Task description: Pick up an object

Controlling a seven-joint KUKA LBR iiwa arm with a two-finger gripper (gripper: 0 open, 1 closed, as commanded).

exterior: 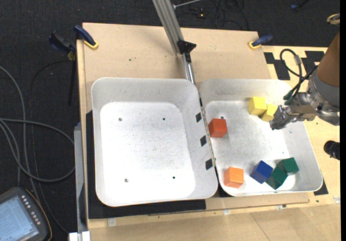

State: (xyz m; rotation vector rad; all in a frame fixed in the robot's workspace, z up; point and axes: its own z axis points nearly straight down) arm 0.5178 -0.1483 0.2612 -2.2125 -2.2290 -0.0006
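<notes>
Blocks fill my right bin: yellow blocks, red block, orange block, blue block, green blocks. Gripper beside the yellow ones; grip state I can't tell.

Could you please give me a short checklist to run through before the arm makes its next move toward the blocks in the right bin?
1. Gripper over the right bin: ok, near its right wall.
2. Nearest target in sight: ok, yellow blocks just left of the gripper.
3. Block between the fingers: cannot tell.
4. Other targets free: ok, red block and orange block lie apart.
5. Blue block and green blocks spaced: not ok, clustered.
</notes>
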